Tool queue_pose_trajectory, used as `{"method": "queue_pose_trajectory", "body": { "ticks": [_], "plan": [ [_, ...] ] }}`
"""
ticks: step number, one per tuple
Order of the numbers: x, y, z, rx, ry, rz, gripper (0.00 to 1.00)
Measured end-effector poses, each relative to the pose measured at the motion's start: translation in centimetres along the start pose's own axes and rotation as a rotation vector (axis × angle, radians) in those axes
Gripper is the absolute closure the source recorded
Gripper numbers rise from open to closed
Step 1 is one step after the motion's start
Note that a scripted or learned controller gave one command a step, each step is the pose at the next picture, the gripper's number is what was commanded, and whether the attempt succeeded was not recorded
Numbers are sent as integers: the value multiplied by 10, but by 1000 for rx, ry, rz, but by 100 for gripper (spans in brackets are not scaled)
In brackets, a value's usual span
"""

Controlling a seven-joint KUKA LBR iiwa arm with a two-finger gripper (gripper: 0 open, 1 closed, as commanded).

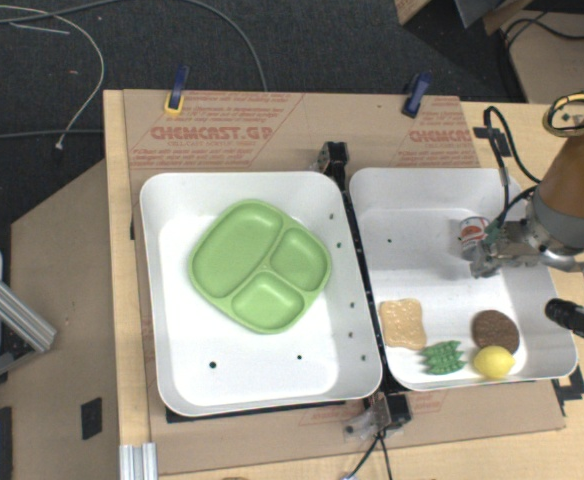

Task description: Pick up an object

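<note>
Left bin (172, 368): it holds one green divided plate (260, 265), lying flat and turned at a slant, with three compartments. It appears to be light, rigid moulded plastic with a smooth, likely slippery surface; the raised outer rim or a divider ridge is judged the only workable place to pinch, and its breadth makes it an awkward pick. Right bin (412, 208): four small items sit clustered along the near wall. A tan cracker-like square (402, 323) lies toward 7 o'clock of the bin, thin, stiff and possibly brittle; a green leafy toy (442, 357) lies just beside it toward 5 o'clock, low and irregular. A brown round piece (494, 329) and a yellow ball (492, 362) sit close together at the bin's 5 o'clock corner; the ball would tend to roll, and the bin wall crowds any approach from the near side. The gripper (482, 253) hangs over the bin's 2 o'clock area, apart from these items; whether it is released or clenched cannot be told, and nothing is seen held.
</note>
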State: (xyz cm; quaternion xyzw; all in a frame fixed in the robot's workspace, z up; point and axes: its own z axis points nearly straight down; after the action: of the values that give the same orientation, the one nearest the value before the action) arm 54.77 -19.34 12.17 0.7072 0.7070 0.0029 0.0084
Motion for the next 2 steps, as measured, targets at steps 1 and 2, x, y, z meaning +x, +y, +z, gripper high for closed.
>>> {"method": "queue_pose_trajectory", "body": {
  "ticks": [1,2],
  "plan": [
    [4,-3,-61,9,6,-2,100],
    [3,-1,-107,9,6,-2,100]
  ]
}}
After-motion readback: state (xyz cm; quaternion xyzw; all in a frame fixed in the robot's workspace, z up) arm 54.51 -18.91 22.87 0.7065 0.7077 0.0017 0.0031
